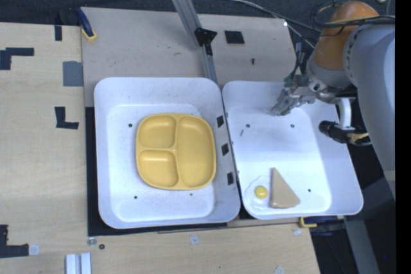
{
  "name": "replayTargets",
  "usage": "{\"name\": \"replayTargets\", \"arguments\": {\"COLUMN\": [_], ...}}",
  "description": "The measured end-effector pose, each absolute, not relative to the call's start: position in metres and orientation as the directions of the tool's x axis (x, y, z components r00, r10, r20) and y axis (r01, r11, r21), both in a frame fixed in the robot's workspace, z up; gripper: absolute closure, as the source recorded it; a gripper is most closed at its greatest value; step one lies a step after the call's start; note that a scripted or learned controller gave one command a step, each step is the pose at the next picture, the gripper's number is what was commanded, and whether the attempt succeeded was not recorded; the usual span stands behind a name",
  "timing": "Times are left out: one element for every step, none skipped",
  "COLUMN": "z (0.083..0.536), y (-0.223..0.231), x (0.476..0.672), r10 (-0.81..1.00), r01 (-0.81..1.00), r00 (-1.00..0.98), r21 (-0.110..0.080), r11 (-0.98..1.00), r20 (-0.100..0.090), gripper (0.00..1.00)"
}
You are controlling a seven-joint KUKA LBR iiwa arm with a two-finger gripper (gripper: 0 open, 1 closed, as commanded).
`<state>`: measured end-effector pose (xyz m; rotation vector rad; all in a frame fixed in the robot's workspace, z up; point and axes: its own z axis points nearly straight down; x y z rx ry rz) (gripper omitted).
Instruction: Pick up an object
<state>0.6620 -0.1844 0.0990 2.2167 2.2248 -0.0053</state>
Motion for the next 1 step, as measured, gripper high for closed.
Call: {"name": "replayTargets", "arguments": {"z": [0.1611], "y": [-0.1782], "x": [0.6652], "r10": [1.000], "r01": [1.000], "r00": [-0.002], "r21": [0.005], "r11": [0.002], "r20": [0.000], "gripper": [1.00]}}
